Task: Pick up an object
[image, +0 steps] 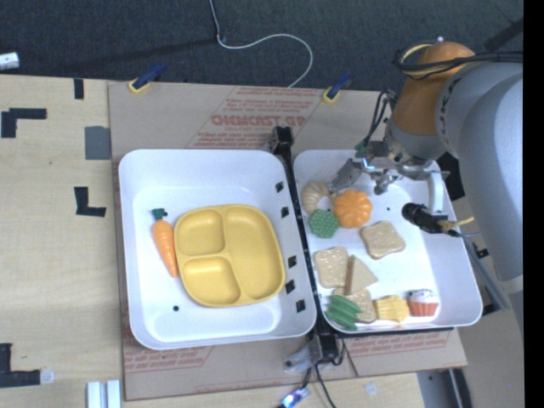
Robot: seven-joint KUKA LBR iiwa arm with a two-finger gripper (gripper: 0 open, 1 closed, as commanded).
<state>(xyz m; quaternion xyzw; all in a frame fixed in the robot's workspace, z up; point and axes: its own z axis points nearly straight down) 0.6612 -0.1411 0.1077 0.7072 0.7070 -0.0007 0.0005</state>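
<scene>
Nearest the camera, at six o'clock in the right bin (463, 266), lie a green pea pod (342, 311), a corn piece (392, 309) and a cupcake (422, 302), with slices of toast (331, 265) and a wedge (360, 274) just above them. Further up sit another toast slice (382, 240), a green round piece (324, 223), a croissant (314, 195) and the orange pumpkin (352, 208). The gripper (371, 171) hovers at about one o'clock from the pumpkin, just beside it; whether its jaws are spread or pressed together I cannot tell, and nothing is visibly pinched. The pumpkin looks like light, stiff plastic, rounded and probably slippery, so a hold across its widest middle, along the ribs, seems safest. The left bin (144, 228) holds a yellow divided plate (229, 253) with a carrot (165, 243) at its nine o'clock.
</scene>
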